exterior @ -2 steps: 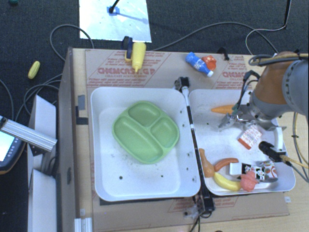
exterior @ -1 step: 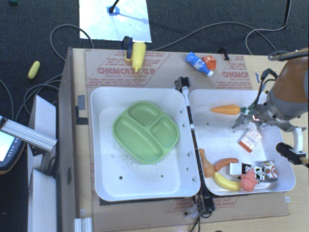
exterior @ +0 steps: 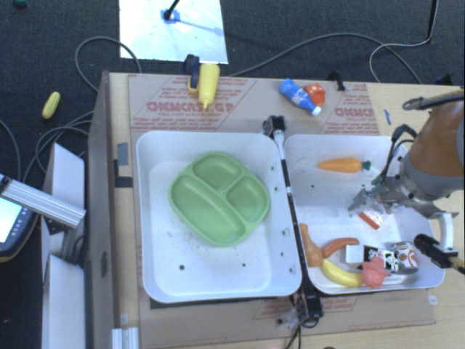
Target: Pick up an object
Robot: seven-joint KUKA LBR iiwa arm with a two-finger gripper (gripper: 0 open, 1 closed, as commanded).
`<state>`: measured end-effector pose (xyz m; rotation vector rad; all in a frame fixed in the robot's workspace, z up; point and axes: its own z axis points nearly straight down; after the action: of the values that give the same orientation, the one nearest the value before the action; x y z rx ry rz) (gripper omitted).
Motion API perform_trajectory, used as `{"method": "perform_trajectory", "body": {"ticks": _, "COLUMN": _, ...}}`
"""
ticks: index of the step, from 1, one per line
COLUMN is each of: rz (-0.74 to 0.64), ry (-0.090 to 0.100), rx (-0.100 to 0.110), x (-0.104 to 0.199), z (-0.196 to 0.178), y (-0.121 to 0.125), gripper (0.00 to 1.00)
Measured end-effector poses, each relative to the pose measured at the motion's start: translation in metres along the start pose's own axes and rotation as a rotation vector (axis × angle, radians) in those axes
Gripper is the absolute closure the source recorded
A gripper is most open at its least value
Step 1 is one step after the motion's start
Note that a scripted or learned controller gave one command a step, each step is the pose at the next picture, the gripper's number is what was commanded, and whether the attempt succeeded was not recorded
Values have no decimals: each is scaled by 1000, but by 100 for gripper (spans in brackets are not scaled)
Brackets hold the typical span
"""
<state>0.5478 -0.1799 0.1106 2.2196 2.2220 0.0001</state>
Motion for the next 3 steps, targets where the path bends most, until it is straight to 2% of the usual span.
{"method": "perform_trajectory", "body": {"ticks": 1, "rz": -1, "ry": 0, "rx": -3, "x": 0, "z": -11, "y": 1, "gripper": 100}}
{"method": "perform_trajectory", "body": {"ticks": 2, "rz": 0, "ry": -1, "rx": -2, "x": -27, "z": -33, "y": 25, "gripper": 100}}
{"method": "perform_trajectory", "body": {"ticks": 3, "rz": 0, "ry": 0, "rx": -2, "x": -27, "z": -33, "y": 24, "gripper": 0}}
